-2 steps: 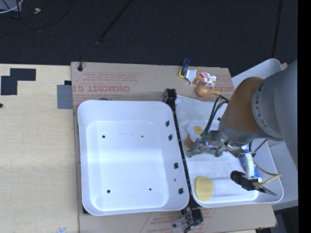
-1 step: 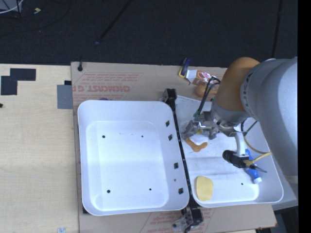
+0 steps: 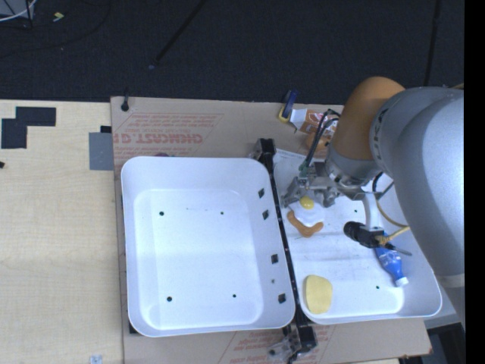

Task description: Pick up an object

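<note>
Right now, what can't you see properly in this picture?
Camera view:
1. Part of the right bin: its far end and right side are hidden under the arm.
2. The small yellow thing: the gripper sits close over it, and it is too small to name.
3. The blue thing: too blurred to tell what it is.
</note>
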Tool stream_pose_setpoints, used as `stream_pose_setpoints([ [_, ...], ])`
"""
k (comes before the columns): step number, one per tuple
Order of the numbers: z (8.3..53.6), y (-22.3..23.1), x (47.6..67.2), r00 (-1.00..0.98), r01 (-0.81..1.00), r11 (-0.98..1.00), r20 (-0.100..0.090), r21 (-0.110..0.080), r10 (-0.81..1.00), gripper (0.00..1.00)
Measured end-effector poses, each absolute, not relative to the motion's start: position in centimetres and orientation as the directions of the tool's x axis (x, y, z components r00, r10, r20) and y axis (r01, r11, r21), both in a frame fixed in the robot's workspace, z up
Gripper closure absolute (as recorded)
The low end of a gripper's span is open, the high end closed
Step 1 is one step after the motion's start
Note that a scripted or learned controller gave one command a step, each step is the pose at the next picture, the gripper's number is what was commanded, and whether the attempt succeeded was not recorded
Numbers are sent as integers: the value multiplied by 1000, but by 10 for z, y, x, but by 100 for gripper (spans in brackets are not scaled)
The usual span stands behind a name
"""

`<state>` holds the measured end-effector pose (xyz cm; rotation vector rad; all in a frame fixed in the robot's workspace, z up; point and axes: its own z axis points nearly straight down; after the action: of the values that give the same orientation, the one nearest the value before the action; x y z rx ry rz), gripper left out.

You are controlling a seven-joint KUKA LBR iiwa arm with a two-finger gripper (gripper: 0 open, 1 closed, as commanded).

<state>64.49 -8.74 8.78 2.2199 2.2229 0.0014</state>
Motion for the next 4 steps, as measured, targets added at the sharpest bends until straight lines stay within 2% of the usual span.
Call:
stream_pose_setpoints([
  [1, 87, -87, 585, 1, 1000, -1, 2, -8, 1000, 0],
  [2, 97, -87, 587, 0, 1000, 0, 2, -6, 1000, 100],
  [3, 250, -88, 605, -1, 1000, 1, -2, 16, 1000, 100],
  [4, 249, -87, 602, -4, 1000, 4, 0, -3, 1000, 100],
])
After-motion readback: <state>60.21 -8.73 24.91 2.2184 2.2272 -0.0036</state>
